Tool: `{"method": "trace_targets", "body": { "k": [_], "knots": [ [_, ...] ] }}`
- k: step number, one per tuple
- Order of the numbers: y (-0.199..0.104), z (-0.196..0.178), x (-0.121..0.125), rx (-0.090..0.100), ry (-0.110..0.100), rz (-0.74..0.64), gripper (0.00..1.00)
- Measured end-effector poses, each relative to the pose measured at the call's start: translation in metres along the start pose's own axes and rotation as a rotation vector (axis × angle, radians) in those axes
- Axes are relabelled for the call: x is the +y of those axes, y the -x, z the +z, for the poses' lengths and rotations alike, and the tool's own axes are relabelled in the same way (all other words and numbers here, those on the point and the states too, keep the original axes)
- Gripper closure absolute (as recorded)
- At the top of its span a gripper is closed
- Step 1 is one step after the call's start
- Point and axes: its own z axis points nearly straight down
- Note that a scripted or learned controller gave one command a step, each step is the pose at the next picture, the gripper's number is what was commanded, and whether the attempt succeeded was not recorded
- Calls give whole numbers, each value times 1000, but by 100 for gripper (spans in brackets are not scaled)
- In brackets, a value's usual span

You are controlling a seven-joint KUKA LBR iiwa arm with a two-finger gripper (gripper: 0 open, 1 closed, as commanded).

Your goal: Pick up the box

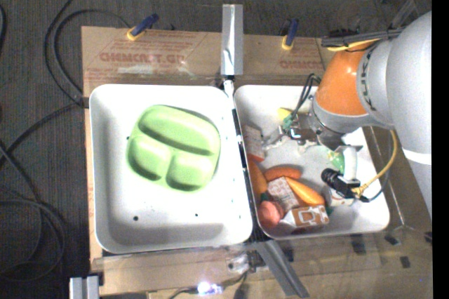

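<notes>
Dark grey carpet crossed by loose cables surrounds the bench on my feed, and a sheet of cardboard (161,55) is pinned along its far edge by two blue-and-yellow clamps (142,26). On it sit the left bin (105,171) and the right bin (375,215), side by side.

The arm (410,80) reaches in from the right, its orange band (342,83) over the far half of the right bin. The pincer (298,128) hangs beneath that band, low over the bin's far-middle. The wrist hides it, so I cannot tell whether it is set wide or narrow, and I see nothing held in it.

The box (310,215), a small carton with an orange and brown print, lies well apart from the pincer, towards the bin's near rim. Between the pincer and the box lie two carrots (304,190), one just short of the box and one nearer the pincer. A pink ball (268,212) sits just beside the box, on the side toward the left bin. A small yellow piece (286,113) lies just beyond the pincer, towards the far wall.

Far off to the pincer's other side, the left bin holds a green moulded tray (174,147).
</notes>
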Motion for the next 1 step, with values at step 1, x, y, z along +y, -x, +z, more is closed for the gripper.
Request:
{"method": "trace_targets", "body": {
  "k": [1],
  "knots": [
    [72,-20,-34,8,-26,7,0]
  ]
}}
